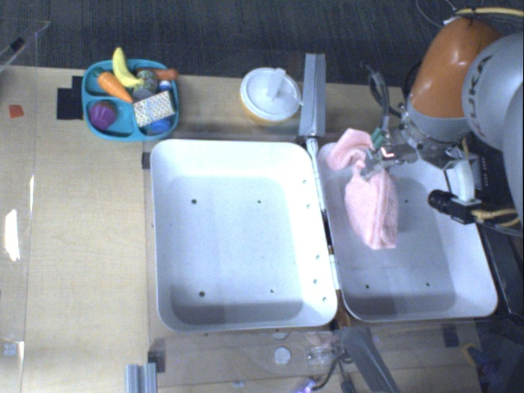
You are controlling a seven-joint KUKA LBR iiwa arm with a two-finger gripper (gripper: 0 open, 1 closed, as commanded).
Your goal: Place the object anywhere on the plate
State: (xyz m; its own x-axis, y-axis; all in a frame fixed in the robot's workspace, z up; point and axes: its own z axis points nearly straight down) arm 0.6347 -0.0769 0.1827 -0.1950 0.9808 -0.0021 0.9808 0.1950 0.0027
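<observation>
Because the pink cloth (370, 203) is limp and light, we judge a bunched-fold pinch best; the gripper (378, 160) pinches its upper part.

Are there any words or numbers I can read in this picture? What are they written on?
None can be read.
The gripper, by the pink cloth in the right bin, shows no lettering.
The blue tray holds toy food; a speckled block in it bears a pattern too small to read as text.
The red patch on the bench is too small to tell.
</observation>
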